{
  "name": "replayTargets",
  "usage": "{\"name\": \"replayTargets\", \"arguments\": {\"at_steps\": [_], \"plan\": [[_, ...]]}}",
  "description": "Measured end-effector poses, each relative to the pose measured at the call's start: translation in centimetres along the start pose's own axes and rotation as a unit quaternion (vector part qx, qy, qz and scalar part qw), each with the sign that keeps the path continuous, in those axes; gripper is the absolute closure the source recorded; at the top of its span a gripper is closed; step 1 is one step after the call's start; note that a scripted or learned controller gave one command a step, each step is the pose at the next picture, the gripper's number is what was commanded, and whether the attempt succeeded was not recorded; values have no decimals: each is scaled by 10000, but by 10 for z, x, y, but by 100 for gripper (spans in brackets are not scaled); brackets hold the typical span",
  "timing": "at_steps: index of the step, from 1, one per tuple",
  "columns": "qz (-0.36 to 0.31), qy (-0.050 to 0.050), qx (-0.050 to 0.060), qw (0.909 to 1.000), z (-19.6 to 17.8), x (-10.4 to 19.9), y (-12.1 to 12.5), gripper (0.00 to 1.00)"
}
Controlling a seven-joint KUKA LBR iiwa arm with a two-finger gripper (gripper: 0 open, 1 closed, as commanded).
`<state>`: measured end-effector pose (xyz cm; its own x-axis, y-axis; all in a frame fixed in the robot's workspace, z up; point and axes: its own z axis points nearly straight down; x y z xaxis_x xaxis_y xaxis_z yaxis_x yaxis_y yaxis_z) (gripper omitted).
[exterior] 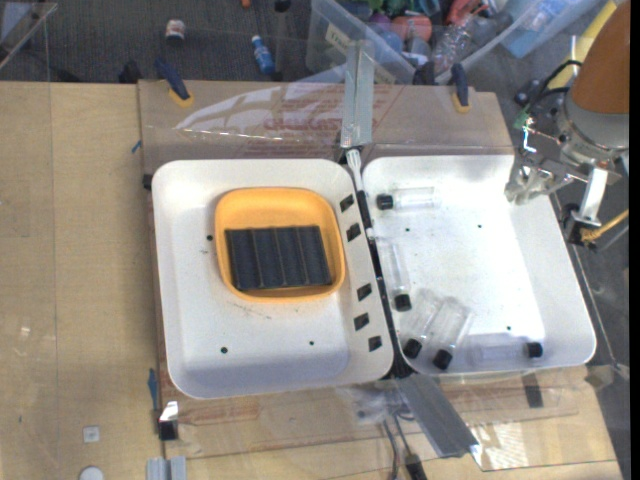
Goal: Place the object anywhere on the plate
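arm (605,68) poised over right bin's (560,298) far-right corner; fingers' (527,180) state unclear.

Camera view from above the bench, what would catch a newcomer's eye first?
The orange plate in the left bin, with a dark ribbed block lying on it. Next, the clear black-capped bottles scattered in the right bin, and the gripper at that bin's upper right corner.

The arm (605,68) enters from the right, its orange band just above the grey wrist. Below and left of the band, the gripper (527,180) hangs at the wrist's end, pointing down and leftward.
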<state>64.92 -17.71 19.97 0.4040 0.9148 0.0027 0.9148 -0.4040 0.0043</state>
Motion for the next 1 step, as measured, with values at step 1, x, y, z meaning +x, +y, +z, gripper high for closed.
{"name": "replayTargets", "arguments": {"at_steps": [1], "plan": [[-717, -8, -4, 9974, -18, 25, 9, 100]]}}
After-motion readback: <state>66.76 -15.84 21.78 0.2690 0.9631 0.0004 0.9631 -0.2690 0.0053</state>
